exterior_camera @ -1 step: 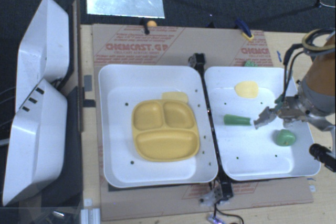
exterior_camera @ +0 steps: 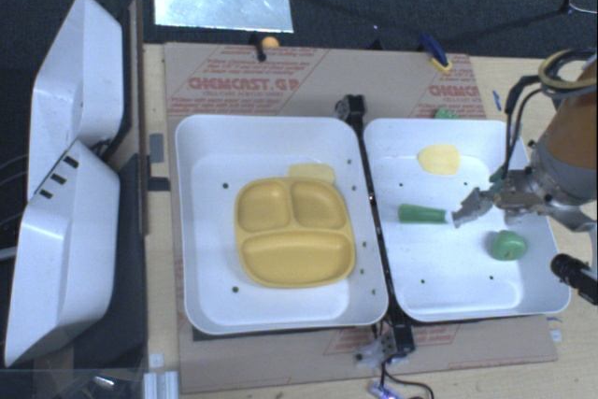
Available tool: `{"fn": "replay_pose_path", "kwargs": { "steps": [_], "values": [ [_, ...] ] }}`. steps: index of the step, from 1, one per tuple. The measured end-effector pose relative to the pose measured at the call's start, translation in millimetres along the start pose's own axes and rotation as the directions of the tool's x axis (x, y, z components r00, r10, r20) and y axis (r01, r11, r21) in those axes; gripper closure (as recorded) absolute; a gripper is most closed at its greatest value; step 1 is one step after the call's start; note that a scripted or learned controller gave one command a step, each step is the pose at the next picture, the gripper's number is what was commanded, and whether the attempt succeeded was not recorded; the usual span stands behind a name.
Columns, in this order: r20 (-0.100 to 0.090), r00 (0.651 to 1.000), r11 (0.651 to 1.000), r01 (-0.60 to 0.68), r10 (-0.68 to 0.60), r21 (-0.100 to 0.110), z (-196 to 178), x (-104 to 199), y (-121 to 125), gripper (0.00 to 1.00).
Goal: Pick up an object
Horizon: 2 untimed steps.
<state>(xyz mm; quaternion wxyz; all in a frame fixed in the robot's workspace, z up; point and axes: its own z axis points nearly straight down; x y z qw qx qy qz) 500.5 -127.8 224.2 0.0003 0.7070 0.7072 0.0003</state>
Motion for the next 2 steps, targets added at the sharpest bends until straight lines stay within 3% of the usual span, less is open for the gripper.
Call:
{"fn": "replay_pose_path", "kwargs": {
  "steps": [2],
  "values": [
    [-0.001,1.000,1.000,0.000,0.000,0.005,111,5,-1,0.00]
  ]
}}
